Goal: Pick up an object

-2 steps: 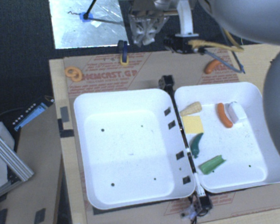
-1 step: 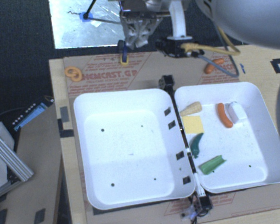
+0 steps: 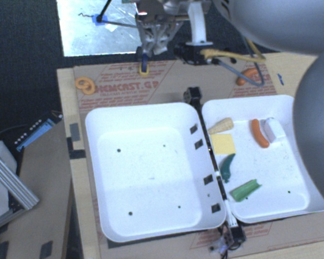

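Observation:
The right bin (image 3: 292, 198) holds several small items: a cream corn-like piece (image 3: 220, 126), a yellow square block (image 3: 222, 144), an orange sausage shape (image 3: 259, 133) beside a white piece (image 3: 273, 129), a dark green curved piece (image 3: 226, 167) and a light green piece (image 3: 245, 189). My gripper (image 3: 155, 44) hangs high at the top of the camera view. It is over the cardboard behind the bins, far from every item. I see nothing in it.
The left bin (image 3: 149, 174) lies beside the right one, with a black divider (image 3: 206, 150) between them. On the cardboard behind are an orange ring (image 3: 85, 85), a small yellow and blue thing (image 3: 143, 64) and an orange item (image 3: 249, 76). The big grey arm (image 3: 289, 18) covers the right.

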### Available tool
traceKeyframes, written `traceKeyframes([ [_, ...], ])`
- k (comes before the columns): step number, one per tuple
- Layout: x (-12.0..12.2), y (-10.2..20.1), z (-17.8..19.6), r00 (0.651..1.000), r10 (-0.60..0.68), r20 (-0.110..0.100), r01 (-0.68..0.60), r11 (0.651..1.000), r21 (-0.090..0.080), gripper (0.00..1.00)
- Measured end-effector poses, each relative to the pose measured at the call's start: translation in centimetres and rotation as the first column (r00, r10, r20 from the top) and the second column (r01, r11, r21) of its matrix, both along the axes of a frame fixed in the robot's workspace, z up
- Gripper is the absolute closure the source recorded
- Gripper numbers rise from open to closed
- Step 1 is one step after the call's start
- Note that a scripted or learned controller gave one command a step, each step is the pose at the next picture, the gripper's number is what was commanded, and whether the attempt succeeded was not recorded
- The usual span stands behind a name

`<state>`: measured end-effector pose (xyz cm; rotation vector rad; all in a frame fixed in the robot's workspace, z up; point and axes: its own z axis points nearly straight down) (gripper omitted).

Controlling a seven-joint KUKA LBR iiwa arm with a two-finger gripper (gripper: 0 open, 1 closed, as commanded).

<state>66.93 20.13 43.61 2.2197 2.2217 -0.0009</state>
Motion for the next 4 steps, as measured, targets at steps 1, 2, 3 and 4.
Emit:
traceKeyframes([
  [1, -0.1, 3.0, 2.2, 1.0, 0.004, 0.004, -0.004, 1.0, 0.003, 1.0],
  [2, -0.1, 3.2, 0.2, 1.0, 0.004, 0.001, -0.004, 1.0, 0.001, 1.0],
  [3, -0.1, 3.3, -0.9, 1.0, 0.003, 0.001, -0.003, 1.0, 0.001, 1.0],
  [4, -0.1, 3.3, -5.8, 1.0, 0.0, -0.002, 0.0, 1.0, -0.001, 1.0],
])
